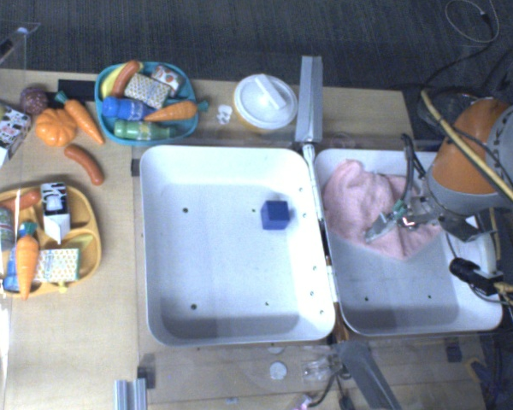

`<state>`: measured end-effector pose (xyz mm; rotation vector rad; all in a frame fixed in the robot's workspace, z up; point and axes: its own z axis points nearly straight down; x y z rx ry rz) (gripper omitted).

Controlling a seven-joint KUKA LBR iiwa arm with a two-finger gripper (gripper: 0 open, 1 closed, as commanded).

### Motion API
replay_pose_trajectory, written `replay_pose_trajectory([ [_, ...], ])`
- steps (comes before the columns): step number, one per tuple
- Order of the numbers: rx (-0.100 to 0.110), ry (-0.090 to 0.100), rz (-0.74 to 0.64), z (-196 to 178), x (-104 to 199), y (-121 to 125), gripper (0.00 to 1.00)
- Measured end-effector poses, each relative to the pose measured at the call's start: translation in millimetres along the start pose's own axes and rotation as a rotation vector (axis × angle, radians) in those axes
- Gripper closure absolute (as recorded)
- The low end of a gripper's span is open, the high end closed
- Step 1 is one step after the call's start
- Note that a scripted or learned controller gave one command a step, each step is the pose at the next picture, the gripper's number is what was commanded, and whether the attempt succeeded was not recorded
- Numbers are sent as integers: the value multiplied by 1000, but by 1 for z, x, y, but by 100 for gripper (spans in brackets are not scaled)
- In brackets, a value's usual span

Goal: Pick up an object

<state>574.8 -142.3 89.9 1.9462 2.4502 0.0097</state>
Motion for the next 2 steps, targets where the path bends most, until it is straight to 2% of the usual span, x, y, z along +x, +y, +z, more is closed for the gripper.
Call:
replay_pose_trajectory([
  [1,-3,-2,-110,-1,11,-15,0],
  [2,2,2,-221,1,-17,20,0],
])
